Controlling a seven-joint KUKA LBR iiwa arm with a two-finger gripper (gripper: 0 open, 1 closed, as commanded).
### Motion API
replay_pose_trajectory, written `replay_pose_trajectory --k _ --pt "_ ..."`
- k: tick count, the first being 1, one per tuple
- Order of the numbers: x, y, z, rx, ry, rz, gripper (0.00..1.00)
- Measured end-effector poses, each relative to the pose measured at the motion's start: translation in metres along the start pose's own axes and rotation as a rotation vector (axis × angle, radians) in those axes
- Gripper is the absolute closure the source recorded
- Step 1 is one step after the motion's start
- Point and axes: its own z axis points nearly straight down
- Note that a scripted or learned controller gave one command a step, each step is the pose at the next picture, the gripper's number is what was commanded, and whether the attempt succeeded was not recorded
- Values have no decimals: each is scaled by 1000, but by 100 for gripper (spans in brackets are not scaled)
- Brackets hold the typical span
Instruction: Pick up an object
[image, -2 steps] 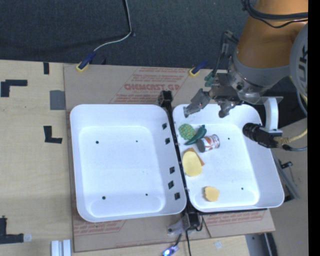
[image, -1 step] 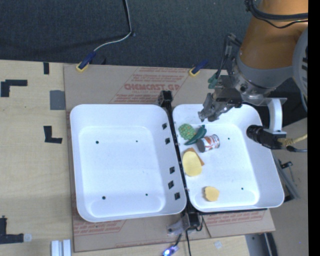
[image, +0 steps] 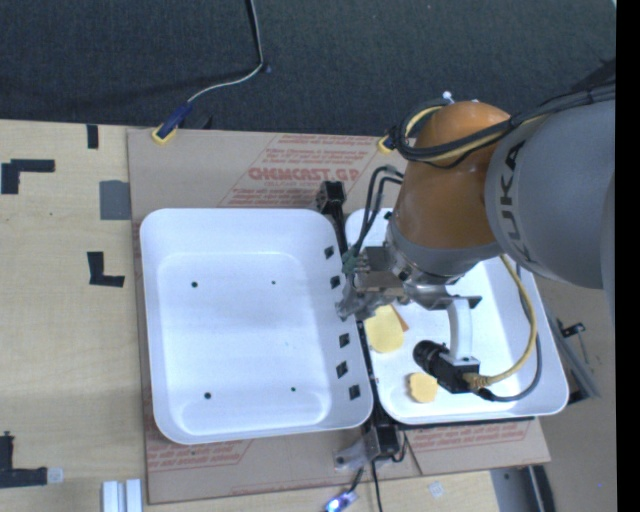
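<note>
The gripper (image: 365, 296) hung low over the inner edge of the right bin (image: 545, 395), hard against the wall that divides it from the left bin (image: 240, 330). Its metal parts showed beneath the wrist, but how they stood, apart or closed, could not be told from this slanted view, nor whether anything lay between them.

Just below and slightly to the arm's side of the gripper lay a pale yellow block (image: 384, 330), touching or nearly touching the gripper's lower end; it was probably the thing being aimed at, since nothing else sat so close. It rested on the bin floor near the dividing wall, a tight spot, which may explain why the gripper came in so near the rim.

Farther from the gripper, toward the near edge of the bin, a smaller yellow piece (image: 422, 388) sat beside a black fitting (image: 440, 362) on the arm's cabling. It lay well clear of the gripper and seemed no part of this attempt.

Above it all, the arm's orange band (image: 450, 170) and grey body covered most of the right bin, because the arm reached across it from the right to get down at the block. On the gripper's far side the left bin held nothing to be seen but its white floor. Both bins rested on a cardboard sheet (image: 280, 170).
</note>
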Motion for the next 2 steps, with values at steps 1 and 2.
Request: replay_pose_trajectory --k 1,2 --pt "-54 66 -187 -38 -3 6 100" --pt "-74 57 -293 -30 -2 4 100"
